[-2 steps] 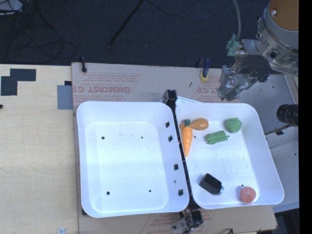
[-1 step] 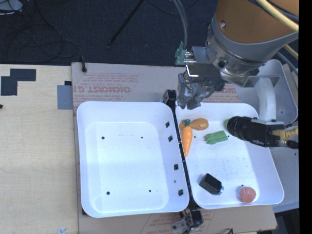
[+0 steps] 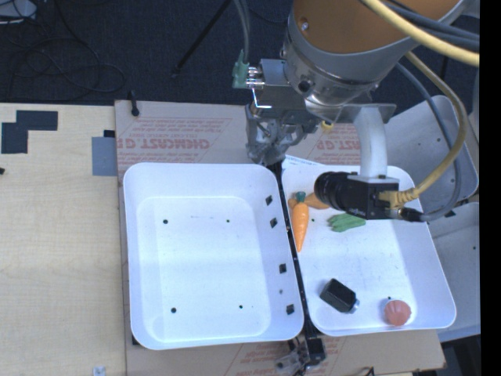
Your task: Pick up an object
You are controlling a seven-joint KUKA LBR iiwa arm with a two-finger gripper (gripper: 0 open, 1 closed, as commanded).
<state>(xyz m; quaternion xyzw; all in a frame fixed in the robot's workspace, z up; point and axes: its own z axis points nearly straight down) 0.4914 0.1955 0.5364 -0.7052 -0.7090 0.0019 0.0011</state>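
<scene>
The right bin (image 3: 423,272) holds an orange carrot (image 3: 299,224) lying along its left wall. A green piece (image 3: 346,222) sits beside the carrot, a black block (image 3: 339,295) lies toward the front, and a pinkish-red ball (image 3: 397,312) rests in the front right corner. A second orange item (image 3: 317,203) is partly hidden behind a black cylinder (image 3: 354,194) mounted on the arm. My gripper (image 3: 267,146) hangs over the far end of the divide between the two bins, just beyond the carrot's tip. I see nothing held in it.
The left bin (image 3: 145,210) lies beside the right one on a cardboard sheet (image 3: 184,131). The arm's grey and orange body (image 3: 352,30) and its yellow hose (image 3: 450,163) loom over the right bin's far side.
</scene>
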